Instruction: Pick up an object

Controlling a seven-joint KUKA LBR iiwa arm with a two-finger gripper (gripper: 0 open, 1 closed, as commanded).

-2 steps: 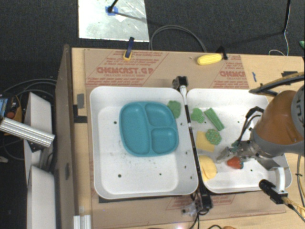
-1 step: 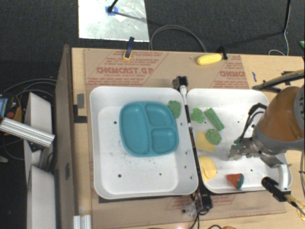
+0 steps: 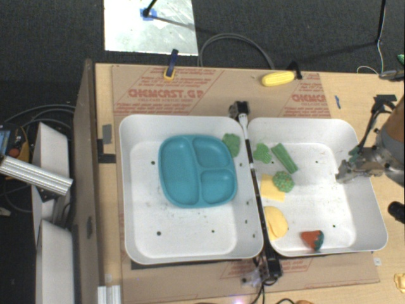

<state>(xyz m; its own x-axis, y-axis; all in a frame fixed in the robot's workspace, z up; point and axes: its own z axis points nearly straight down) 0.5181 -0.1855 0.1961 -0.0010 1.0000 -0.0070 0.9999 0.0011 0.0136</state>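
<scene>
Camera view: the gripper (image 3: 342,173) hangs at the right bin's (image 3: 364,233) right edge; whether its jaws are wide or narrow I cannot tell. The toys lie to its left: nearest, green stick (image 3: 284,158), long axis running diagonally, and broccoli (image 3: 283,182).

Arm (image 3: 389,141) cut off at right edge

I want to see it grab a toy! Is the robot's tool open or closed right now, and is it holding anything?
Tool: at the right bin's right edge. Open or closed cannot be told, and nothing can be seen held in it.
</scene>
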